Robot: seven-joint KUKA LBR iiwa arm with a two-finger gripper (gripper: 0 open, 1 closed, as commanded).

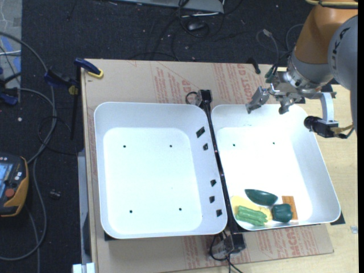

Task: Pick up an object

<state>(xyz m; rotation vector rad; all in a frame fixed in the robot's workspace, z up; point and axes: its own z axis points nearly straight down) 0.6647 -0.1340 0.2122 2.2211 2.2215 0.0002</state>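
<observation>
Over at the far left, a yellow and black handheld unit [12, 185] lies on the dark floor among loose cables. A blue and yellow clamp [88, 67] grips the back left corner of the bench [153, 78], which is a pale board with red printing across it.

The left bin [108, 118] sits on that board, white and shallow, with four small dark dots on its floor. A black divider strip [211, 147] runs between it and the right bin [318, 152], with small black tabs along the left bin's right wall.

The objects lie bunched in the front corner of the right bin, well apart from the arm. A dark green rounded piece [261, 196] sits on a pale yellow flat piece [243, 202]. Just in front of it lies a lighter green ridged thing [251, 215], and beside that to the right a dark green chunk [281, 212], which touches a small orange block [289, 200].

Further right and toward the back, the gripper [267, 103] hangs over the back edge of the right bin. Its two fingers [254, 102] are spread apart, pointing down, with nothing between them. Above it the arm [324, 38] rises grey with its orange band, reaching in from the right. A small black fitting [318, 125] juts out near the bin's right rim.
</observation>
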